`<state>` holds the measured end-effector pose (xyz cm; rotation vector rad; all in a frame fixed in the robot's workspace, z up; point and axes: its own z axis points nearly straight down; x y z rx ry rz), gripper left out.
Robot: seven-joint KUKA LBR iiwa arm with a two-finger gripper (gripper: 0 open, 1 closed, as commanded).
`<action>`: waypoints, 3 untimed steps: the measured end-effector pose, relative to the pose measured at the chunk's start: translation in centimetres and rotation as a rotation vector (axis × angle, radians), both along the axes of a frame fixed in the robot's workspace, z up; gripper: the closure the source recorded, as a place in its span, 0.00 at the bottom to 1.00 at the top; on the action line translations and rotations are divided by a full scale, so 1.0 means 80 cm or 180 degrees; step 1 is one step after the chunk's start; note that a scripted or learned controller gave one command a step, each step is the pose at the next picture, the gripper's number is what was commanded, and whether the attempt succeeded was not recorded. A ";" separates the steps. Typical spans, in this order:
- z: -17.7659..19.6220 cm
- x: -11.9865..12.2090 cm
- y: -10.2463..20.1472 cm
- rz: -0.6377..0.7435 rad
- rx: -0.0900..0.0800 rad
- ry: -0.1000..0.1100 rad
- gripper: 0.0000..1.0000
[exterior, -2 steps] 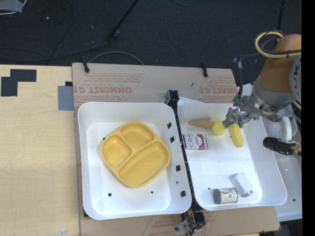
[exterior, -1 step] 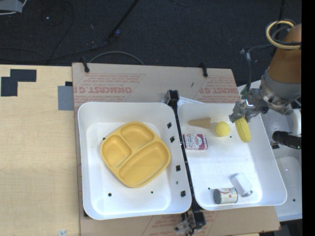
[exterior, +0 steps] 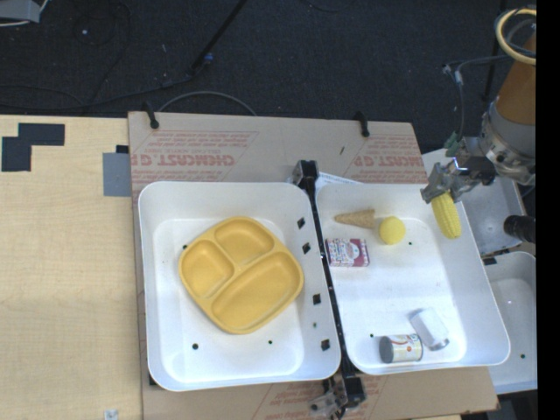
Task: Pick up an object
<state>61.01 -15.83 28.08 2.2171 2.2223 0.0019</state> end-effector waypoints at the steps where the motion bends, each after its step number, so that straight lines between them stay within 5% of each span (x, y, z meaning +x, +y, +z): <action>1: -0.005 -0.011 0.054 0.0003 0.0007 0.0021 1.00; 3: -0.030 -0.015 0.168 0.0006 0.0008 0.0025 1.00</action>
